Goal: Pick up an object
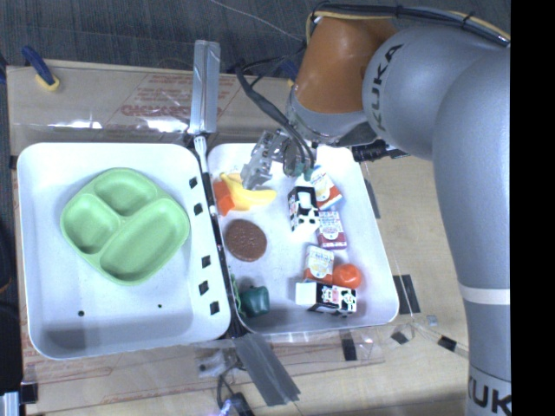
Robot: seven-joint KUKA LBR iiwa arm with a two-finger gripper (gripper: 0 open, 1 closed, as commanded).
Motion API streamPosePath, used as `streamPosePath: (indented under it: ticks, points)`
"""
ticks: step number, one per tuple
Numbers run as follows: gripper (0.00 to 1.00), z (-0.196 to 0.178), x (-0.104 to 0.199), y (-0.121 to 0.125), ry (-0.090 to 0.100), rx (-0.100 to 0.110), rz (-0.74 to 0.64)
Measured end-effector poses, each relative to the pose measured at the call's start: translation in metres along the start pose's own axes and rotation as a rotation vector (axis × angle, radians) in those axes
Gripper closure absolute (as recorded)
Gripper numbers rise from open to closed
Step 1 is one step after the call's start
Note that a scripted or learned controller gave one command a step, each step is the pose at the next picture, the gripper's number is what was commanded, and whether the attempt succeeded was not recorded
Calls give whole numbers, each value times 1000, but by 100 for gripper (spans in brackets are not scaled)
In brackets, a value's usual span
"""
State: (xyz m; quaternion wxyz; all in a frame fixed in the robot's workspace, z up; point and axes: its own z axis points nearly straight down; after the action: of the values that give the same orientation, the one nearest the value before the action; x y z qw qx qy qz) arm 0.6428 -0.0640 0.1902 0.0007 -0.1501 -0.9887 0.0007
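- Looking down at a tan bench (416, 198) with printed plastic sheeting taped over it, and dark ribbed flooring behind it.
- Two shallow white bins sit side by side; the left white bin (52, 319) carries a pale green three-section plate (126, 224).
- Over in the right white bin (286, 310): a yellow banana-shaped toy (247, 198) lies at the upper left corner, long axis running left to right, right tip aimed toward the bin's middle, with an orange piece (224, 203) touching its left end.
- Below it, a round brown disc (246, 240), and a dark green toy (255, 300) by the near wall.
- Small printed cartons (329, 229) are strewn down the right half, with an orange-red round toy (347, 276) beside them.
- Big grey arm with its orange band (334, 59) comes in from the right.
- Its two-finger gripper (260, 170) is right above the banana, fingers slightly parted, nothing clamped.
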Motion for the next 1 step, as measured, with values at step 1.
streamPosePath:
  ticks: [1]
  points:
    - [100,-2,17,-32,0,0,-207]
